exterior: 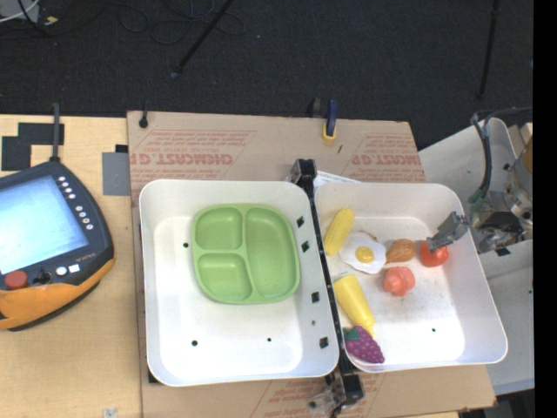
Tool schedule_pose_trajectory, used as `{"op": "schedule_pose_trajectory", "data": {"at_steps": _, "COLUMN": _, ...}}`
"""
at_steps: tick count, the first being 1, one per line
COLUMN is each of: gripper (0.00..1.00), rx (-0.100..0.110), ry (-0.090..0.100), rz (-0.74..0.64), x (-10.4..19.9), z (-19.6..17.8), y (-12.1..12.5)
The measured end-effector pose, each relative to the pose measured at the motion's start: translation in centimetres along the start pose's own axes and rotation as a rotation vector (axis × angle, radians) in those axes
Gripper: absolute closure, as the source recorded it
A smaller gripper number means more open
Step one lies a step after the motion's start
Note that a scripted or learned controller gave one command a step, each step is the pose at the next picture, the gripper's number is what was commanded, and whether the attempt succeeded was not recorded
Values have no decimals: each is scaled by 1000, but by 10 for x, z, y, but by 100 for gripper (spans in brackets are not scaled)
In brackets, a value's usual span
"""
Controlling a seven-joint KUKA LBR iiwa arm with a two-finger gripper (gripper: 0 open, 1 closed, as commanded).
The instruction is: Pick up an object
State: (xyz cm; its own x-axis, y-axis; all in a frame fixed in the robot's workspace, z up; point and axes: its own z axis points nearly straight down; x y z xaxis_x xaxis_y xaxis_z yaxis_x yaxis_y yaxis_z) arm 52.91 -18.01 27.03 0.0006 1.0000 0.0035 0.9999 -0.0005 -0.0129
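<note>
Reaching in from the right, the jaws [446,232] are hanging at the far right of the right bin [487,320], tips just above or touching a small red piece [434,253]; whether they are spread or pressed together I cannot tell, and nothing is showing between them.

Step in hand, as I am judging it: the approach, grasp not yet made. Next move is calling for a straight descent centred on the red piece, then a closing without nudging the brown piece [401,251] just beside it.

Lying nearby: fried egg [364,254], tomato [399,280], corn [338,230], a yellow bottle [354,300], grapes [365,347].

Left bin [165,338] is carrying a green tray [244,254]. Both bins are sitting on cardboard [209,151] over the counter [52,355]; a pendant [48,242] is resting at left, dark floor and cables behind.
</note>
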Motion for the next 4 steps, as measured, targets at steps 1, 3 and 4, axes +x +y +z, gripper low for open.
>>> {"op": "schedule_pose_trajectory", "data": {"at_steps": 1, "gripper": 0, "rx": -9, "ry": -2, "rz": -1, "x": 0, "z": -5, "y": 2}}
{"op": "schedule_pose_trajectory", "data": {"at_steps": 3, "gripper": 0, "rx": -5, "ry": 0, "rz": -3, "x": 14, "z": 91, "y": 13}}
{"op": "schedule_pose_trajectory", "data": {"at_steps": 4, "gripper": 0, "rx": -3, "ry": 0, "rz": -2, "x": 16, "z": 155, "y": 17}}
